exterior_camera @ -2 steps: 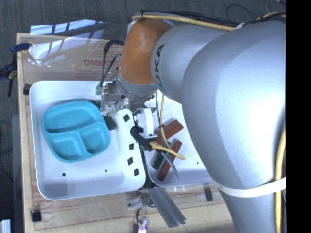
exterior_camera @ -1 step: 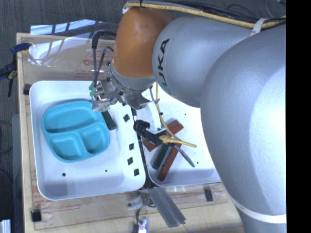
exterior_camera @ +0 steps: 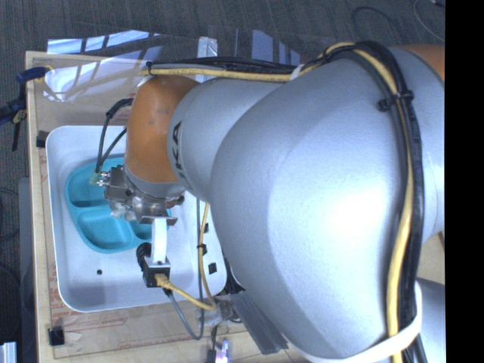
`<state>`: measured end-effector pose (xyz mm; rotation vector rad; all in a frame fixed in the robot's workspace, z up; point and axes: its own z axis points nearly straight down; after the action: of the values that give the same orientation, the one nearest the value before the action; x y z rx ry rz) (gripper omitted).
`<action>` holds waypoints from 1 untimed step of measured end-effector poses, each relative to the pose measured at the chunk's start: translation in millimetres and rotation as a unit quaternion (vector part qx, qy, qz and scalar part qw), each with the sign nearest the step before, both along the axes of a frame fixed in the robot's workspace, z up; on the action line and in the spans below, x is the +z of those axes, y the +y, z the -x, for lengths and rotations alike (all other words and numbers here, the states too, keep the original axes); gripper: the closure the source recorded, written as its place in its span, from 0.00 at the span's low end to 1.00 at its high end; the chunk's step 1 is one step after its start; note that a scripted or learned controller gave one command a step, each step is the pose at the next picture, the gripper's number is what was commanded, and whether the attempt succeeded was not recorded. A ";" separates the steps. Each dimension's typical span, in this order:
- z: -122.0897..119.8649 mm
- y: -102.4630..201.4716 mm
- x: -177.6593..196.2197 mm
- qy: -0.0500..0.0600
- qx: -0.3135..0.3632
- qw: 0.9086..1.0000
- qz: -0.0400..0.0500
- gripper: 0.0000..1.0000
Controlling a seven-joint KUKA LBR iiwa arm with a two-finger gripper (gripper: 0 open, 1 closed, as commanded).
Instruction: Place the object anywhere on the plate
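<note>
A blue divided plate [exterior_camera: 97, 216] lies in the left white bin [exterior_camera: 72, 278], with two of its compartments showing to the left of my wrist. My gripper [exterior_camera: 136, 206] hangs over the plate's right part, below the orange band of the arm [exterior_camera: 155, 138]. The wrist hardware covers the plate's right side. I see no object on the visible part of the plate.
The big grey arm [exterior_camera: 318, 195] covers the right bin and most of the bench. Cables run down from the wrist to a yellow cable [exterior_camera: 185, 297] near the bin's front edge. A wooden bench border [exterior_camera: 34, 203] runs along the left.
</note>
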<state>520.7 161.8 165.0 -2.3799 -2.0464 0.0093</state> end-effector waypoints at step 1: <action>-44.8 -31.2 -3.4 -0.001 0.005 1.000 -0.001 1.00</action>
<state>565.5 130.6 161.6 -2.3705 -2.0578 0.0061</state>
